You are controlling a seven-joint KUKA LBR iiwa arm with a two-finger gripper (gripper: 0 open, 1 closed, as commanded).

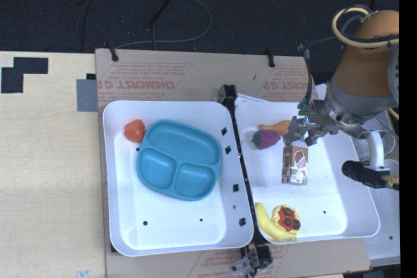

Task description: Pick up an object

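Camera view has my gripper [303, 130] hanging over the far part of the right bin [355, 215], just above the brown packet [295, 165] and beside the purple fruit [266, 138]. I cannot tell how its pincer stands, as the wrist hides it. I judge this to be the approach step: nothing is lifted yet, and the next move calls for lining up over one object and dropping straight down. The packet looks the likeliest target; it lies flat near the bin's middle, a small rectangle with a red and white print, so a thin edge to catch. An orange piece [277, 127] touches the purple fruit. A yellow banana [270, 225] with a red-topped toy [287, 218] sits at the near left corner. The left bin [127, 218] carries a blue tray [178, 159] and a red ball [134, 131].
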